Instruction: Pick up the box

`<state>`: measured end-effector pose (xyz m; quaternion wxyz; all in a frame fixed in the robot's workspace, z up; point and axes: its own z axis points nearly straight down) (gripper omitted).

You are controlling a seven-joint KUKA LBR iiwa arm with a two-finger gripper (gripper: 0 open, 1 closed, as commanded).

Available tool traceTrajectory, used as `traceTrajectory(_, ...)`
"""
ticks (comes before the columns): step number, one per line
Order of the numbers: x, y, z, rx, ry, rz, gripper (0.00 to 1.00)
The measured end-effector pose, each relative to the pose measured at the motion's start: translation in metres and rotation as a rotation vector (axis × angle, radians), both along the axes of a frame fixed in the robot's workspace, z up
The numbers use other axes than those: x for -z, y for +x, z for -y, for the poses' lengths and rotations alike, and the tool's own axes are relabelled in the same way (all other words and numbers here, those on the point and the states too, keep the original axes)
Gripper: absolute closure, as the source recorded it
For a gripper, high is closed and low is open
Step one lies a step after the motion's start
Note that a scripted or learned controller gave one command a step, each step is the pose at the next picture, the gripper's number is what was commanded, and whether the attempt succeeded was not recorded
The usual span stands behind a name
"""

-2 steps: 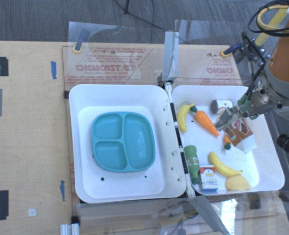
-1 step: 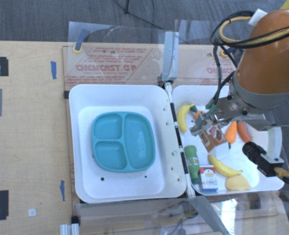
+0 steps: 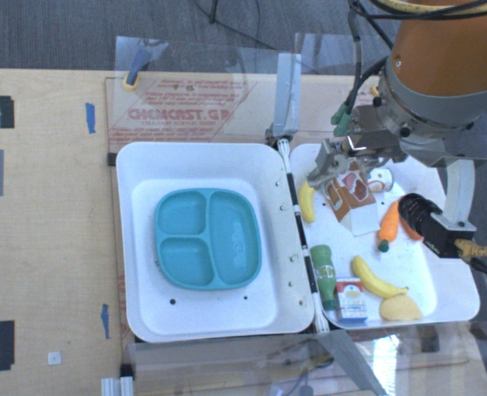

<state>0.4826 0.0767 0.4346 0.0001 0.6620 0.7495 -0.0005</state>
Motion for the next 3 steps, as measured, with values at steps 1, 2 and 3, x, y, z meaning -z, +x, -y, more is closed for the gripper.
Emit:
traceTrajectory(1,0.000,0.000,0.000,0.000,0.000,0.000,0.00)
traceTrajectory(2,0.174,-0.003,0.081,0.106,0.001,-0.001,0.00)
traceTrajectory(3,0.251,-0.004,0.096,0.036,0.001,-0.001,0.00)
